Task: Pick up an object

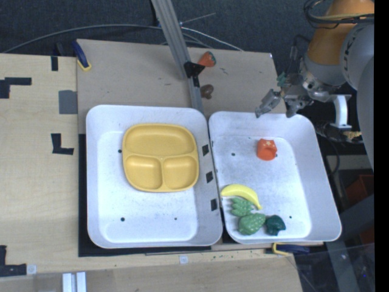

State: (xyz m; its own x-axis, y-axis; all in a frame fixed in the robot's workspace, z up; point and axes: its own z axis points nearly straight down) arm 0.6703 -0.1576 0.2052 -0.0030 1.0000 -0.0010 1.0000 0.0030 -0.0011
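- Left bin (103,181): yellow divided plate (161,157), stiff, awkward to pinch.
- Right bin (316,181): orange toy (266,149) mid-bin, probably light; grip across its sides. Banana (240,194) and green toys (250,219) crowd the near edge.
- Gripper (275,103), far rim, spread open, empty.

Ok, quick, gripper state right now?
Gripper: open, holding nothing, above the far edge of the right bin.

Two bins (100,163); one tray (161,157); five toys (266,149).
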